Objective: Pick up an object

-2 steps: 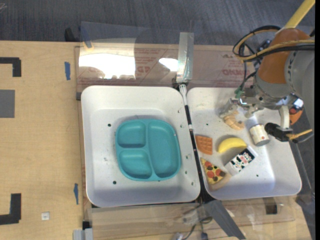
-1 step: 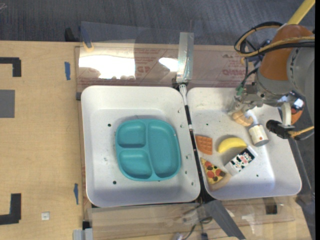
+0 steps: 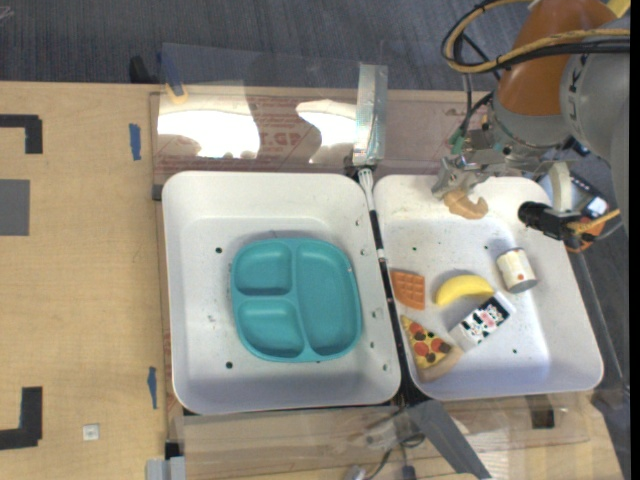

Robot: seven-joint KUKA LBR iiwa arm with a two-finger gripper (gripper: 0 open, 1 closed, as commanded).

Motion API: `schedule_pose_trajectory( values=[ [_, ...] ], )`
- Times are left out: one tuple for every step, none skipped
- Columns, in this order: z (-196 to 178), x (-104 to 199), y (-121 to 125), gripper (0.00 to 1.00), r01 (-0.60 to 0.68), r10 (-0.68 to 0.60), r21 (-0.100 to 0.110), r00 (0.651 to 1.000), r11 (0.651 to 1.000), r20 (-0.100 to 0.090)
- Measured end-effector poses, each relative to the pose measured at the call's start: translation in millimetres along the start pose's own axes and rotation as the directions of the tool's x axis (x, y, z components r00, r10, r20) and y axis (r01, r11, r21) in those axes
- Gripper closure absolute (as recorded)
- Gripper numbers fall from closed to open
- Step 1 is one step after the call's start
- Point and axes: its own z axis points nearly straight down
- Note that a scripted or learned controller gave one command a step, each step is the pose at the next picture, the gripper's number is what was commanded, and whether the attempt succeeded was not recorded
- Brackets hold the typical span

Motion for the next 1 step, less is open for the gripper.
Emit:
schedule_pose_trajectory(
  values=[
    [-8.4, 22.2, -0.2, 1.00, -0.207, 0.207, 0.008, 0.978, 0.978, 0.002]
  ],
)
